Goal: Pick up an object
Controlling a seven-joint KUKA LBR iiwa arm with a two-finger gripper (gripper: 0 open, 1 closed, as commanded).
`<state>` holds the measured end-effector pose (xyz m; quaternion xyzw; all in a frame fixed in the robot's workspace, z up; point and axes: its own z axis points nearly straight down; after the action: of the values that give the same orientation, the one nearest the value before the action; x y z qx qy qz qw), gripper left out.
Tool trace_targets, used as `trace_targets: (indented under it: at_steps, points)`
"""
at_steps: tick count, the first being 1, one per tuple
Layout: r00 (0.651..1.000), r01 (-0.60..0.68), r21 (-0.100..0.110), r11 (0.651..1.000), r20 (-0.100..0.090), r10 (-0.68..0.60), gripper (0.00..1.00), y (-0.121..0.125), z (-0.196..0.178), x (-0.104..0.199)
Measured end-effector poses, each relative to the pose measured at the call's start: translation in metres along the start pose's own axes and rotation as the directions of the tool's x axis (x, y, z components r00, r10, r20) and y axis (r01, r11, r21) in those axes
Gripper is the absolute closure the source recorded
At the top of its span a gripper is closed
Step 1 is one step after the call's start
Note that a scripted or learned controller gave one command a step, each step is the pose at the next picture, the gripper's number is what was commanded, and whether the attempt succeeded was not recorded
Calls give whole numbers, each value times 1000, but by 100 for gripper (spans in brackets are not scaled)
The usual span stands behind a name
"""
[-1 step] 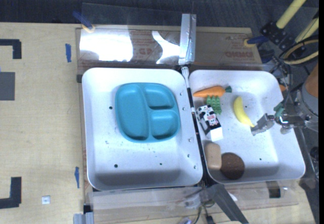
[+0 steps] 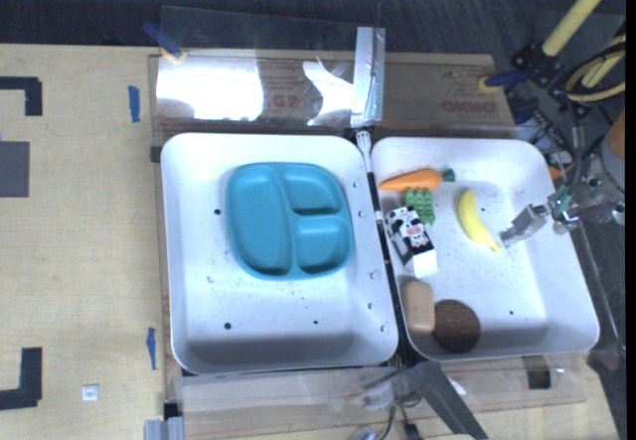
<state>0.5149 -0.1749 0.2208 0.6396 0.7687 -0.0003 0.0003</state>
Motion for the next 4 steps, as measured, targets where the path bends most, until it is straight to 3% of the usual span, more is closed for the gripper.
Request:
trace_targets:
  at_steps: [1, 2, 3, 4]
  points:
    - [987, -158, 2, 987, -1, 158, 0, 59, 34, -8]
    - [994, -110, 2, 994, -1, 110, 0, 100, 129, -13]
    - [994, -109, 3, 994, -1, 109, 100, 100, 122, -13]
    - [1000, -16, 1, 1000, -7, 16, 100, 117, 137, -68]
